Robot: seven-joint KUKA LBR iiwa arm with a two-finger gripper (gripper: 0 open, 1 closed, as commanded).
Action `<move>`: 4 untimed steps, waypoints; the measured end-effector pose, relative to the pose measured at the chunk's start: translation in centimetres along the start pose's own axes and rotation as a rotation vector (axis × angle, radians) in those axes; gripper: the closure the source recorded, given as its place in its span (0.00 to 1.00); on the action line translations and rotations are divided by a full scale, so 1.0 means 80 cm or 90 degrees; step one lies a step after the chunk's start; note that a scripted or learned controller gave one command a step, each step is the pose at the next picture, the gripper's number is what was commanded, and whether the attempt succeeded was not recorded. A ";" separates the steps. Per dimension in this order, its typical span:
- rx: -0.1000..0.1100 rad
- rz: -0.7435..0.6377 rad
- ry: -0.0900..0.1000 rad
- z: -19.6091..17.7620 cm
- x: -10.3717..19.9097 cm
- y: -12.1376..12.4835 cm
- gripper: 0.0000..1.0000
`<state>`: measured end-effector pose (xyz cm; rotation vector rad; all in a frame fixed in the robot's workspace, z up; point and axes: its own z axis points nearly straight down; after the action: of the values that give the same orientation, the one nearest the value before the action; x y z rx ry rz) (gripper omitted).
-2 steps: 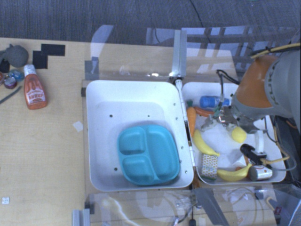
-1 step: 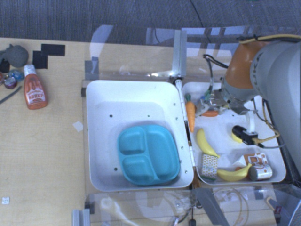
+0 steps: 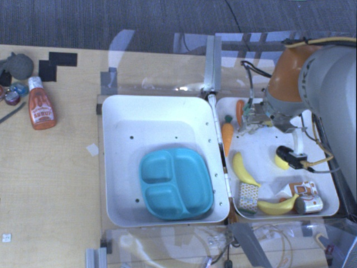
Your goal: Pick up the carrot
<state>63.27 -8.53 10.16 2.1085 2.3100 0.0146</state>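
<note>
My claw hangs low in the right bin, at its far left corner, just beside the carrot, which lies along the bin's left wall, still on the floor. I cannot tell how wide my claw stands. As I judge it, the approach is made; the grasp and the lift remain. A banana lies just below the carrot.
</note>
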 end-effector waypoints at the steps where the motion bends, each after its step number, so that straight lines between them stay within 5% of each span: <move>1: 0.006 -0.149 0.003 -0.116 0.041 -0.097 1.00; 2: 0.004 -0.259 0.003 -0.261 0.078 -0.075 1.00; 3: 0.006 -0.132 0.003 -0.293 0.147 -0.158 1.00; 4: 0.004 -0.132 0.003 -0.422 0.177 -0.147 1.00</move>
<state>49.68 4.57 43.70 1.8628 2.5210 0.0098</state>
